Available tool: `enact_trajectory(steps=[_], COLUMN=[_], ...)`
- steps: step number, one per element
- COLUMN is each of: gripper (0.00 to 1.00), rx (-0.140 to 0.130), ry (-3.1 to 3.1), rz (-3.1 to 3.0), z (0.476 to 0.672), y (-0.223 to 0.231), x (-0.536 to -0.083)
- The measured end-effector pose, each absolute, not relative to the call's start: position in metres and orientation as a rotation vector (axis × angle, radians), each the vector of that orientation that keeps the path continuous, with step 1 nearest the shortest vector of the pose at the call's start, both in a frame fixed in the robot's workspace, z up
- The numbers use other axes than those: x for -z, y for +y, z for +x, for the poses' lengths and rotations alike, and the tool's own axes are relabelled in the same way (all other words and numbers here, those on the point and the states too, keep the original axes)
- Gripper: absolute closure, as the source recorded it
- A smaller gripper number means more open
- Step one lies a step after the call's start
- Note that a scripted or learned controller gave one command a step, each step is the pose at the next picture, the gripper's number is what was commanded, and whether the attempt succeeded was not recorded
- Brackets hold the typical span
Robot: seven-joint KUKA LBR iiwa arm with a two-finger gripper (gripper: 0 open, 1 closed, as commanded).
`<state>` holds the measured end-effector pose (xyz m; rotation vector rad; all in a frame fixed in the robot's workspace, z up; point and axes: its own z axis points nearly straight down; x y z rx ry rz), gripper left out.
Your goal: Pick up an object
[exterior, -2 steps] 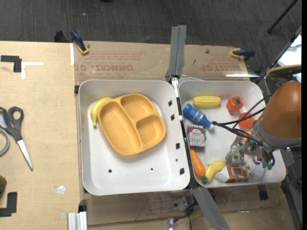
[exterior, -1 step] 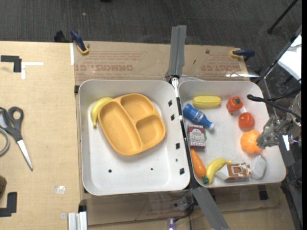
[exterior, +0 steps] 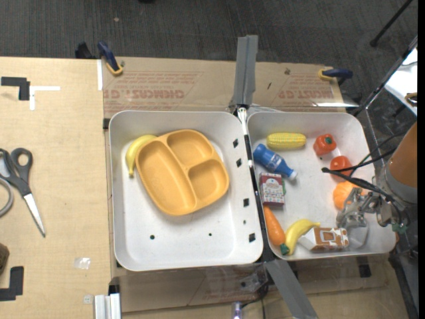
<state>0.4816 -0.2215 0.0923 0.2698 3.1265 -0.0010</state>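
Scissors (exterior: 23, 185) lay on the counter (exterior: 53, 244) at far left. Left bin (exterior: 179, 254) held a yellow divided plate (exterior: 182, 171), a banana (exterior: 136, 151) against its left rim. Right bin (exterior: 302, 117) held corn (exterior: 286, 140), a blue bottle (exterior: 273, 162), a small carton (exterior: 271, 190), a carrot (exterior: 273, 226), a second banana (exterior: 298, 231), a juice box (exterior: 329, 238) and tomatoes (exterior: 325, 144). Tool (exterior: 352, 208) sat low at the bin's right side beside an orange fruit (exterior: 341, 193); grip state could not be told.

Glossy white plastic bins (exterior: 179, 258), matt orange plastic plate (exterior: 180, 171), wooden bench (exterior: 53, 178)

cardboard sheet (exterior: 156, 93), upside-down print, unreadable
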Motion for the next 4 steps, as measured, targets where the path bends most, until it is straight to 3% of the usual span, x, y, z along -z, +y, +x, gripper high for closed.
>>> enact_trajectory(steps=[1,2,3,4], gripper=[0.00,0.00,0.00,0.00], rx=[0.010,-0.001,0.000,0.001], ry=[3.101,3.121,3.082,3.075], rz=[0.265,0.320,0.574,0.608], z=[0.489,0.580,0.634,0.642], y=[-0.222,-0.208,-0.169,-0.141], x=[-0.098,-0.094,-0.094,-0.094])
